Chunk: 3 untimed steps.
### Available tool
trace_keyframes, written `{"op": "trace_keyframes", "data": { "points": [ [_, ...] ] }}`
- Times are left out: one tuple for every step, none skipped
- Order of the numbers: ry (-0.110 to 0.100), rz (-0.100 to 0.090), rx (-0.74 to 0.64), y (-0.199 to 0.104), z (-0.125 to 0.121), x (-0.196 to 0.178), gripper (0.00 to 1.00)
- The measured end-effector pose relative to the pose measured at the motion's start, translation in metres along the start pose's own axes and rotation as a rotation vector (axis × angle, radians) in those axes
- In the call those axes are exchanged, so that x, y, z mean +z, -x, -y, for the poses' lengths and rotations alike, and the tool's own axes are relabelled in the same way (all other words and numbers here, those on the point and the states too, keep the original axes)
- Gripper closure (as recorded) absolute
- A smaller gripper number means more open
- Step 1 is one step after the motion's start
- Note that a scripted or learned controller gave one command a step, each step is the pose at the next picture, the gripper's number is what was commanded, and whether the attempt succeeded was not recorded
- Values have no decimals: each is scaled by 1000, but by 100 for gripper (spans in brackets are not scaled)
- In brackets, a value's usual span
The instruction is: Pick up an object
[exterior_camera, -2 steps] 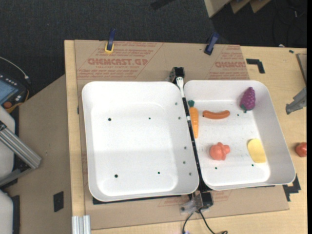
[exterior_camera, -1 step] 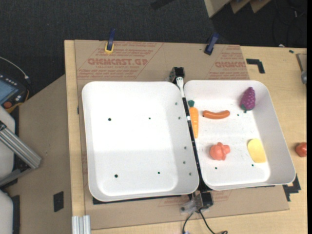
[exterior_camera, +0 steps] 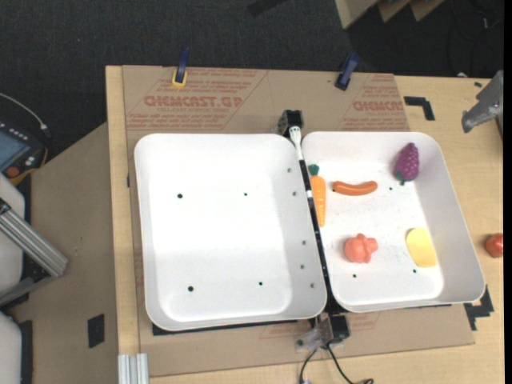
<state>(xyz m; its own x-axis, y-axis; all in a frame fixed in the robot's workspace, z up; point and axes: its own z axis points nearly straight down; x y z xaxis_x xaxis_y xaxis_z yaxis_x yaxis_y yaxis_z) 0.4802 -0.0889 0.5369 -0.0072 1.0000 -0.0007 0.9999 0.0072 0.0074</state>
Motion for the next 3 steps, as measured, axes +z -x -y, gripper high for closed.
{"op": "trace_keyframes", "data": {
  "points": [
    [-7,-2,0,-61,0,2,0],
    [-6,-2,-3,-156,-4,2,0],
    [-6,-5,-9,-302,1,3,0]
  ]
}}
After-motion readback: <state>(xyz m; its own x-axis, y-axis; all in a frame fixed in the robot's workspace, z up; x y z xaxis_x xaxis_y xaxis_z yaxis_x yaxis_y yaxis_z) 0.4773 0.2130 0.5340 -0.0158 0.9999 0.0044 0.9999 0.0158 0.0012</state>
